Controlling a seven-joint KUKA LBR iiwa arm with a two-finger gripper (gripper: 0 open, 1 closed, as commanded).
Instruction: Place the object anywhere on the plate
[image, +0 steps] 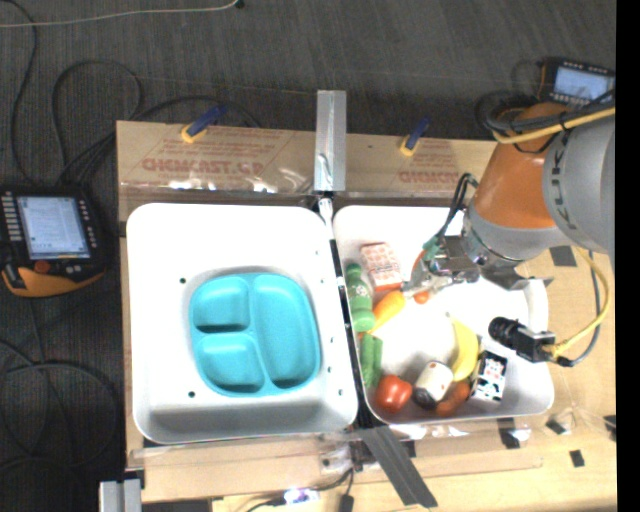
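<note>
- Blue plate (252, 331) sits in the left bin (150, 300).
- Orange carrot (392, 303) lies in the right bin (530, 395), long axis slanting up-right toward the claw (432, 272).
- Claw's spread: cannot tell; carrot's tip partly hidden.

arm (585, 180): grey casing | orange band (512, 195) above wrist | tool (432, 275): metallic, small

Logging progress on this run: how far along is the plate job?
Nothing looks done: the blue plate in the left bin carries no object. The gripper sits low over the right bin, near the orange item; a grasp isn't discernible. Picking, carrying and placing remain.
</note>
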